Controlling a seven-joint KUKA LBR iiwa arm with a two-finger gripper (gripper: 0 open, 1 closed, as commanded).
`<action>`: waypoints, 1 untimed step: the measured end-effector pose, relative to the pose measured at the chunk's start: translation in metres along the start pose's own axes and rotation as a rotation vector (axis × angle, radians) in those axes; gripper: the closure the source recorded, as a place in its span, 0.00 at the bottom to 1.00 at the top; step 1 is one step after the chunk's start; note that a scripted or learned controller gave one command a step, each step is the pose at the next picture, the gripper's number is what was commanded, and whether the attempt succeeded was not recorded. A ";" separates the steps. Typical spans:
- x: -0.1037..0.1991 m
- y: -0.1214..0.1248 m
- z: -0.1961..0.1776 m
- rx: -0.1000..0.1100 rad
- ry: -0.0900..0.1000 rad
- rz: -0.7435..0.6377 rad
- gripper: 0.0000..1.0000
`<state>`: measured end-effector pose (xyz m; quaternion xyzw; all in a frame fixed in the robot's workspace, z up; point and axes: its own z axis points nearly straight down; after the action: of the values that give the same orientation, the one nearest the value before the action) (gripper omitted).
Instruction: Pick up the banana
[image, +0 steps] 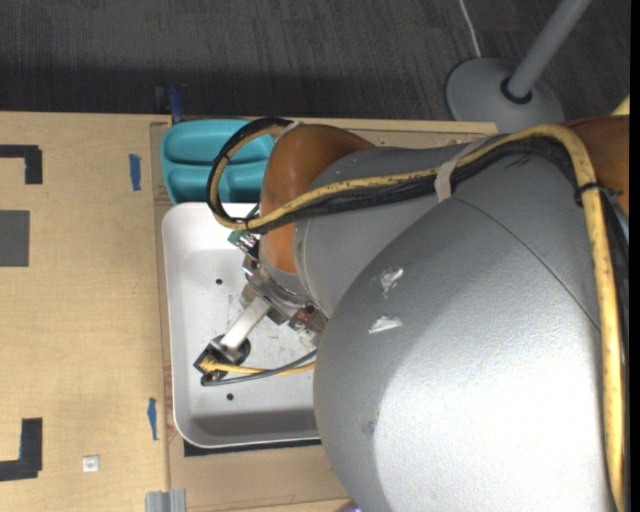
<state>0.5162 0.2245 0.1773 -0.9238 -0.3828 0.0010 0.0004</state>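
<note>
The white bin looks like smooth, slightly glossy plastic with scuffs. At nine o'clock the counter is matt, pale wood-like board. At four o'clock the arm has a smooth, satin grey shell, chipped.

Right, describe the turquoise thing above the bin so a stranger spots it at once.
Find the white bin on the tan bench. Just past its top rim in the view sits the turquoise thing, partly behind the arm's orange band. It is the lone bright blue-green shape, with two rounded ridges.
</note>
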 end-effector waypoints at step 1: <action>-0.022 -0.022 0.092 -0.001 0.002 -0.176 0.00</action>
<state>0.4850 0.2246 0.0857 -0.8865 -0.4627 -0.0002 0.0006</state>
